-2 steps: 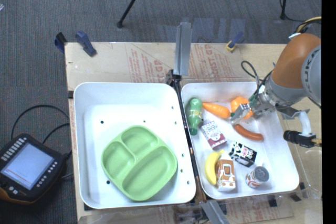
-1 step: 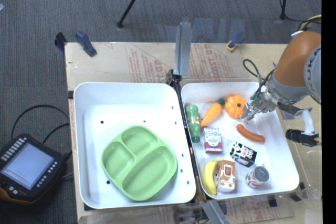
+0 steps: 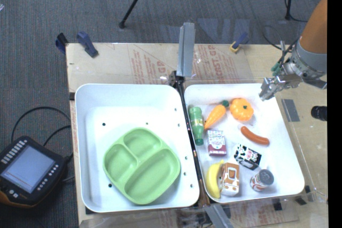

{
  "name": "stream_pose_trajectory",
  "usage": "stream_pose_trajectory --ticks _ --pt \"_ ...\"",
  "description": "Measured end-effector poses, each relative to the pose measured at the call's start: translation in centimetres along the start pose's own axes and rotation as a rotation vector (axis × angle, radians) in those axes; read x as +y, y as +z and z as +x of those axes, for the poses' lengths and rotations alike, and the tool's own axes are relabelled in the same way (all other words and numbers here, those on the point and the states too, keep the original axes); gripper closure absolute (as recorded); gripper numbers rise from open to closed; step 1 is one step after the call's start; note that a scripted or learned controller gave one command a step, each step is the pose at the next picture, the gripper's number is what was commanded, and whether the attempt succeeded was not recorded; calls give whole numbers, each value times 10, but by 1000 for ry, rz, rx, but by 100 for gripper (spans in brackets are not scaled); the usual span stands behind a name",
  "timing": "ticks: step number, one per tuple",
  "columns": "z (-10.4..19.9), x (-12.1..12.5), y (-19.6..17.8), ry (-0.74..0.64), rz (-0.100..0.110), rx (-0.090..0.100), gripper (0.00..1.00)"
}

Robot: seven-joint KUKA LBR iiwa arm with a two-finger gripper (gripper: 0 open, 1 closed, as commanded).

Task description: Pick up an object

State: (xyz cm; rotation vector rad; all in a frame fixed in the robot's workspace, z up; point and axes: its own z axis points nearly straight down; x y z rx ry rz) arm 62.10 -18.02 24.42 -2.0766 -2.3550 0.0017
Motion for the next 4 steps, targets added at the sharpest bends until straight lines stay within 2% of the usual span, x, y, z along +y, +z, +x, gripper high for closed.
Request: stream_pose_trajectory --ticks 1,2,3,4 --pt "0 0 1 0 1 1 0" --pt "28 26 102 -23 4 2 0" --pt "18 33 142 -112 -23 -12 0" --pt "-11 22 157 -110 -1 0 0"
